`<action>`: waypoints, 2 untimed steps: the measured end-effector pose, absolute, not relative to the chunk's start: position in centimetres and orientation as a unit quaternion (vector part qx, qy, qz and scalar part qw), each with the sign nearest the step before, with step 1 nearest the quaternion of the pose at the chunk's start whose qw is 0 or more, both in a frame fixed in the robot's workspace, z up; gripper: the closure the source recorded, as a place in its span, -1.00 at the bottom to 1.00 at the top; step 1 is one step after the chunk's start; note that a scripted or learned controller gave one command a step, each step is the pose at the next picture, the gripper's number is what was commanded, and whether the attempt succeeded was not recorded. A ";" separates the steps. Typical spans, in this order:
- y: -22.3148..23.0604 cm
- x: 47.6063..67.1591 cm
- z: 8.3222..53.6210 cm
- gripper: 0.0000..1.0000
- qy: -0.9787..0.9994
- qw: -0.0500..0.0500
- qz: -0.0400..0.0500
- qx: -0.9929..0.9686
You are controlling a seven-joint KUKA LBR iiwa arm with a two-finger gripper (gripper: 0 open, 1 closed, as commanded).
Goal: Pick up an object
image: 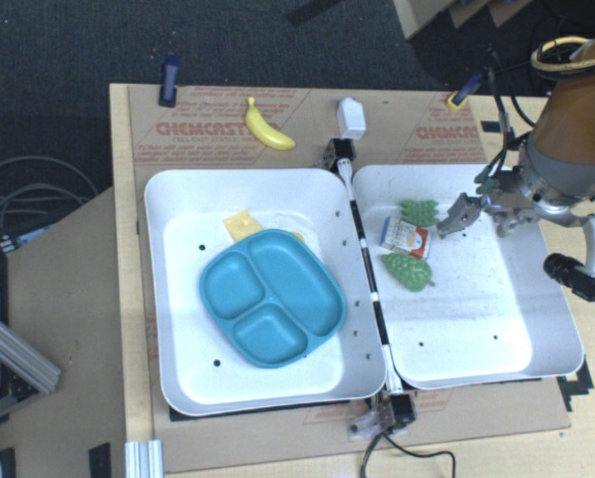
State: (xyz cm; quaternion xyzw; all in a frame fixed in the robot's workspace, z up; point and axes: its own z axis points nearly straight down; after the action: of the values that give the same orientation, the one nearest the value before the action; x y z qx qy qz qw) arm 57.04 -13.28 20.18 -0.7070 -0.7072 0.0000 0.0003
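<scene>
Camera view, looking down: the arm reaches in from the right over the right bin. Its gripper hangs above the bin's upper part with the fingers spread apart and nothing between them. Just left of it lies a green toy, with a small red-and-white packet below that and a second green piece lower down. The left bin holds a blue divided plate overlapping a yellow piece. A banana rests on the bench beyond.
</scene>
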 end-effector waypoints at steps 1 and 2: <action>-9.3 67.0 9.0 -1.00 -0.708 -0.005 -0.004 -0.706; -9.4 67.1 10.2 1.00 -0.709 -0.009 -0.004 -0.706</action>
State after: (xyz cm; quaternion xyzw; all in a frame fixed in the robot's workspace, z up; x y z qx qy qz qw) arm 67.12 -9.44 10.17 -0.7056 -0.7085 -0.0037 -0.0086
